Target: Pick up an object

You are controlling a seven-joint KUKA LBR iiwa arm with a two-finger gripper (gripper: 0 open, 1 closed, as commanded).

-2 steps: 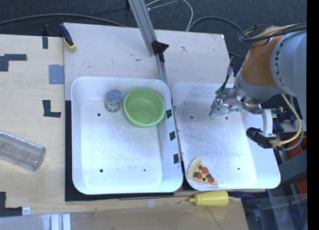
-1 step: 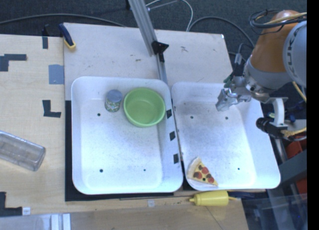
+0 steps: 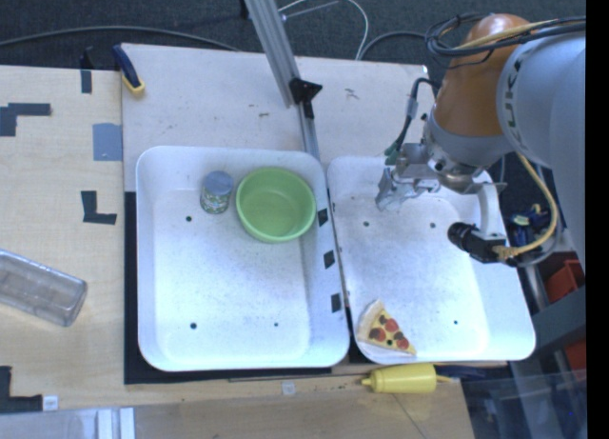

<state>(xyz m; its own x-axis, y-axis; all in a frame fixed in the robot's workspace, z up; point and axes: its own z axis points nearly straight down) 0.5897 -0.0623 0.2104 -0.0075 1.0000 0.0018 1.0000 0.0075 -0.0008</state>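
1. Mustard bottle (image 3: 400,378) is seen nearest the cam, yellow, plastic-looking, laid on its side on the bench just outside the right bin (image 3: 495,332).
2. Pizza slice (image 3: 384,327), a flat toy wedge w/ red dots, is found in the right bin's near-left corner, approx. touching the wall.
3. Left bin (image 3: 162,332) is occupied by a green bowl (image 3: 276,203), round and smooth, and a small can (image 3: 217,191) w/ grey lid, just beside each other.
4. Gripper (image 3: 392,191) is held over the right bin's far part, well apart from the slice. Nothing is seen between its fingers; whether the jaws are apart or together can't be told.
5. Progress, as judged: nothing picked yet; choice of object, descent, grasp and lift are all left.
6. Clear ribbed cylinder (image 3: 38,287) is laid on the wood bench at left.
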